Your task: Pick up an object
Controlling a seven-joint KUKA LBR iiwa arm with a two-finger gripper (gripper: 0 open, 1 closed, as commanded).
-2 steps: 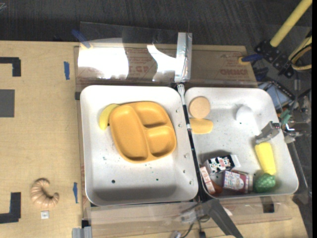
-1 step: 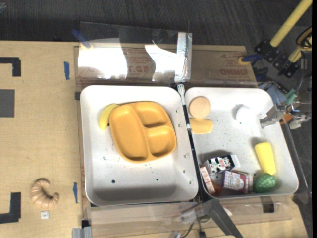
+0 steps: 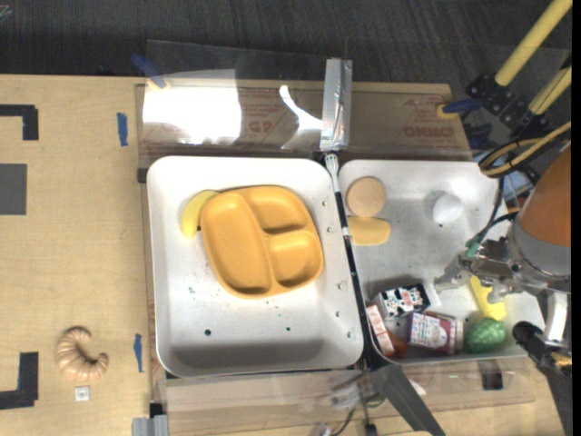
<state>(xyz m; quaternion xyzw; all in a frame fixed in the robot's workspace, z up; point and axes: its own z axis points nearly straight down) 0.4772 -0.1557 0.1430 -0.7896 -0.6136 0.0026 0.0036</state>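
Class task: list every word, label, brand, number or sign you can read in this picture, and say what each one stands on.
Cardboard panel behind the bins: red printing, too blurred and glared to read.
Same cardboard, right end: red lettering, too blurred to read.
Bottle label in the right bin: print too small to read.
Small packet beside it: black and white marks, unreadable.
Nothing reads clearly.

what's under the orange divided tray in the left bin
A yellow object pokes out from beneath the orange divided tray's left edge, on the left bin floor. Most of it is covered, so what it is stays unclear.
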